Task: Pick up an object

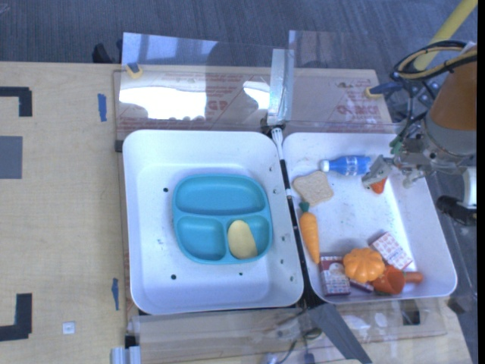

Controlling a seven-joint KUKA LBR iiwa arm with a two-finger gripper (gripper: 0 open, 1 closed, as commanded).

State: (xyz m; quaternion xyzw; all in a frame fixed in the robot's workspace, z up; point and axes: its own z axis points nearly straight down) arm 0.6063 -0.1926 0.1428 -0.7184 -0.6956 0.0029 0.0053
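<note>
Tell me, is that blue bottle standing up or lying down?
Lying down. The blue bottle rests on its side in the right bin, white cap pointing left.

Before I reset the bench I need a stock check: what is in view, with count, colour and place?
Bins: two, white, side by side on the bench.
Divided tray: one, blue, in the left bin.
Potato-like toy: one, yellow, in the tray's lower right compartment.
Bottle: one, blue with white cap, lying at the right bin's far side.
Bread slice: one, tan, right bin, near its left wall.
Carrot: one, orange, right bin, below the bread.
Pumpkin: one, orange, right bin's near side.
Small cartons: two, red and white, either side of the pumpkin.
Red-orange toy: one, beside the pumpkin; kind unclear.
Arm: one, grey with orange band, at right.
Claw: one, over the right bin, by the bottle.
</note>
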